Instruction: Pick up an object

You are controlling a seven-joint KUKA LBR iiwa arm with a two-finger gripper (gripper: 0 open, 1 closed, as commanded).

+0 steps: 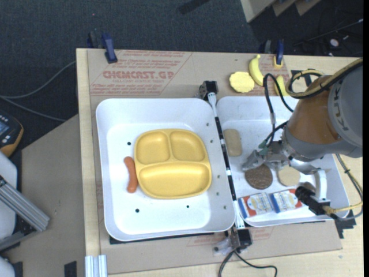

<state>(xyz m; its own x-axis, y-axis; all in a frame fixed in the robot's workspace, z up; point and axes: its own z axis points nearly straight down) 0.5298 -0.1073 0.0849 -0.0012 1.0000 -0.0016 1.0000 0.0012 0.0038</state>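
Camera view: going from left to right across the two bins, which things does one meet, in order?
Orange sausage → yellow divided plate → tan oval piece → brown round cookie → pale round piece.

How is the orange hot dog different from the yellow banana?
The hot dog is orange-red and nearly straight; the banana is yellow and curved. The hot dog lies inside the left white bin, beside the yellow tray; the banana lies outside both bins, on the board behind the right one. Both are long, thin toy foods.
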